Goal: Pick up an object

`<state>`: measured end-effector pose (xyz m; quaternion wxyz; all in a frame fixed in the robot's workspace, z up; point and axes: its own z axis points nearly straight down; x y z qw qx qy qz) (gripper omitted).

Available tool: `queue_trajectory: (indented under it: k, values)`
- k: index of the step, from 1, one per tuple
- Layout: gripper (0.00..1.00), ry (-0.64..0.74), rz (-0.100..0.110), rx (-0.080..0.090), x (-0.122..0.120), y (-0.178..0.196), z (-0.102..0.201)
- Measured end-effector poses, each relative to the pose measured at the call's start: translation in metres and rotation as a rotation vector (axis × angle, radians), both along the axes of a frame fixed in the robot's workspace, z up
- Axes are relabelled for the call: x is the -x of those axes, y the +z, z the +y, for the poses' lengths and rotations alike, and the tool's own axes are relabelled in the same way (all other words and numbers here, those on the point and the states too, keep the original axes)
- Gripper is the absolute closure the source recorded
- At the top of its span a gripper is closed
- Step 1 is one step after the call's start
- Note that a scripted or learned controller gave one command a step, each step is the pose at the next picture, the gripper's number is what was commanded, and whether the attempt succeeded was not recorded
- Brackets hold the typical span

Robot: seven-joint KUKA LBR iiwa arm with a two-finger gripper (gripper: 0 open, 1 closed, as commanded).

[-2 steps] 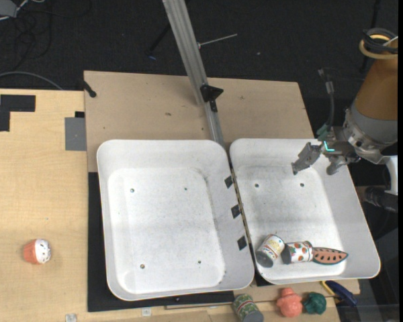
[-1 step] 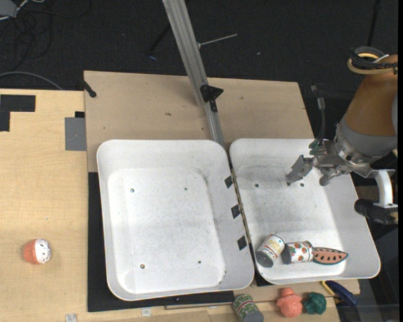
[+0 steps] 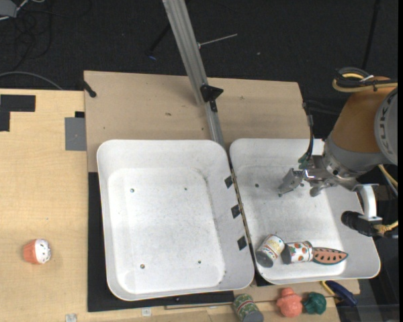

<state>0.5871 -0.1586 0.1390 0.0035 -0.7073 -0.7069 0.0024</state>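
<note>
Item 1, arm [image 3: 363, 126]: grey with an orange band, reaching in from 3 o'clock and hanging over the right bin [image 3: 269, 159]

Item 2, pincer [image 3: 301, 182]: hovering above the upper middle of the right bin's floor, its two fingers looking spread apart with nothing between them, so it is reading as released and carrying nothing

Item 3, candidate things for the pick, all lying along the right bin's 6 o'clock wall: a small can [image 3: 271, 249] on its side with a yellow rim; touching it at its 3 o'clock, a white piece with red dots [image 3: 298, 252]; at the row's 3 o'clock end, a watermelon slice [image 3: 328, 255] lying flat

Item 4, left bin [image 3: 121, 159]: sitting at 9 o'clock of the right bin, the two touching along a shared edge

Item 5, strays on the surface [image 3: 33, 180]: an orange-and-white ball [image 3: 37, 251] far out at 9 o'clock; a pink toy [image 3: 289, 302], a green toy [image 3: 314, 303] and a dark can [image 3: 245, 307] sitting just outside the right bin's 6 o'clock edge

Step in hand, as a judgement: the approach is proceeding and no grasp is made yet. The pincer is standing well apart from the row of things, at their 12 o'clock

Next move, as a judgement: travelling toward 6 o'clock, choosing one piece, then descending with the fingers straddling it. The crowding of the pieces is calling for care, the watermelon slice at the row's end looking most open
</note>
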Motion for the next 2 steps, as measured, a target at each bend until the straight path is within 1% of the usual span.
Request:
queue_trajectory:
  k: [1,2]
  values:
    - [0.00,-0.001,-0.007,0.002,0.000,-0.049,0.001]
    - [1.00,-0.006,-0.007,0.001,0.000,-0.038,0.000]
